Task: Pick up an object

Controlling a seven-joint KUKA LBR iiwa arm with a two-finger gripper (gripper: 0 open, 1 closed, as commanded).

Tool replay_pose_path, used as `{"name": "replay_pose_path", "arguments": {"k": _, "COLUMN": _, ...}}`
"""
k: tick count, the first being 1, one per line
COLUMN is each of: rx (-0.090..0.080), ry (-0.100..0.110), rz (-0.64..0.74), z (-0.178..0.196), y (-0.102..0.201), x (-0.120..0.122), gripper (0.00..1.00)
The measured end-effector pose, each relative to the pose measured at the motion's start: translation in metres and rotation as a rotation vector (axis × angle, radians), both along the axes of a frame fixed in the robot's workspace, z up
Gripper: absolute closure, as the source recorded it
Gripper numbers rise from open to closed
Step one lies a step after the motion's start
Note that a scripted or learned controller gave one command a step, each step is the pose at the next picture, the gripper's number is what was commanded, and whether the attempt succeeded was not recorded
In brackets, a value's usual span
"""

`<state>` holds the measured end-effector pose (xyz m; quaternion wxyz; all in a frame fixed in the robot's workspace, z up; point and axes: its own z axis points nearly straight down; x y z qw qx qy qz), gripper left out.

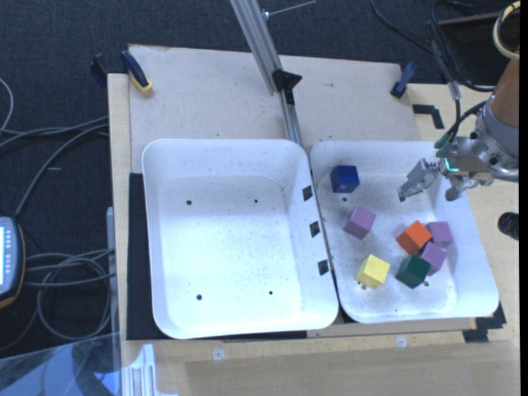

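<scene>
Left bin (165, 221): white, speckled | bench (214, 89): pale board, left bin on it, dark carpet around | writing: none legible | my gripper (432, 183): right of left bin, fingers apart, holding nothing

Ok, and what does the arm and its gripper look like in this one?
A grey metal two-finger gripper with slim silvery fingers and a small teal-green light at its base. Behind it sits a grey wrist section, with an orange band above and black cables looping alongside.

You see the pincer (433, 184) hanging open above the right bin (478, 299), nothing between its fingers. Below it lie a blue cube (345, 178), a yellow cube (374, 271) and an orange cube (414, 237).
</scene>
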<state>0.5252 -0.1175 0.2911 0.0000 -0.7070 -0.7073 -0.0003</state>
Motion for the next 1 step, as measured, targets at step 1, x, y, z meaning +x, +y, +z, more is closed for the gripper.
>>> {"name": "replay_pose_path", "arguments": {"k": 1, "rx": 0.001, "ry": 0.007, "rz": -0.001, "z": -0.0583, "y": -0.0066, "x": -0.0055, "gripper": 0.00}}
